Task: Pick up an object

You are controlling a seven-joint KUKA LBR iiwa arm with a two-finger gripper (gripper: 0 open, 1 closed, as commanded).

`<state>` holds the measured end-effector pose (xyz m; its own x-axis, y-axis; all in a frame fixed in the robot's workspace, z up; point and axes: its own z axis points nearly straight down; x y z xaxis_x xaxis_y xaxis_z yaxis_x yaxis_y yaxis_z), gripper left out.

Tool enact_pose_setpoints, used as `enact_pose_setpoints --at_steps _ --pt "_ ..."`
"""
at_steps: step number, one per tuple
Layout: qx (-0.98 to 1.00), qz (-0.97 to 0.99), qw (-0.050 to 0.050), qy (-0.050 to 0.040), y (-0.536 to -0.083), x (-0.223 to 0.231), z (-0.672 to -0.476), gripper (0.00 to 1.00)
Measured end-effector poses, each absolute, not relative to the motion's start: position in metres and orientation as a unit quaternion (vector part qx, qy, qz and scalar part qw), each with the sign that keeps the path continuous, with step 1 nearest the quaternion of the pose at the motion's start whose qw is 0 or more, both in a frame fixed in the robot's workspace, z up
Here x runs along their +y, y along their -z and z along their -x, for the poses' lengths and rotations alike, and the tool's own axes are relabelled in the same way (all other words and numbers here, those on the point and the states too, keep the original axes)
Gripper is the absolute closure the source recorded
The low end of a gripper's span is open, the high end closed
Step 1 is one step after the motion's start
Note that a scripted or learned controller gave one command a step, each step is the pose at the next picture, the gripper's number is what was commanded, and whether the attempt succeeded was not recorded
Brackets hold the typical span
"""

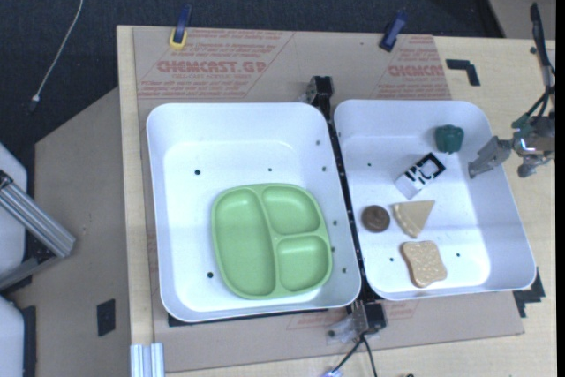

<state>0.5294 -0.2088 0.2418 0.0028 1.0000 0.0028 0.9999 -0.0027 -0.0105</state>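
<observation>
The right bin (494, 269) holds several small items. A dark green lump (448, 137) lies near its far right corner. Just below it is a black-and-white box (418, 174). Lower down sit a round brown cookie (376, 219), a beige wedge (414, 215) and a slice of toast (424, 262). My gripper (508, 153) hangs over the bin's right rim, to the right of the green lump and apart from every item. It holds nothing that I can see.
The left bin (177, 146) carries a light green divided plate (270, 239). A black clamp (320, 89) joins the bins at the back, and another (364, 318) sits at the front. Blue clips (393, 31) pin the cardboard base.
</observation>
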Motion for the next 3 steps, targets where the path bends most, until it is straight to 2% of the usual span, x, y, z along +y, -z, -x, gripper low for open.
enact_pose_setpoints --at_steps 1,2,3 --pt "-0.707 0.707 0.0 -0.0001 -0.247 -0.208 -0.532 0.0" --pt "-0.707 0.707 0.003 -0.0012 -0.202 -0.209 -0.524 0.0" --pt "-0.707 0.707 0.001 -0.0004 -0.161 -0.208 -0.524 0.0"
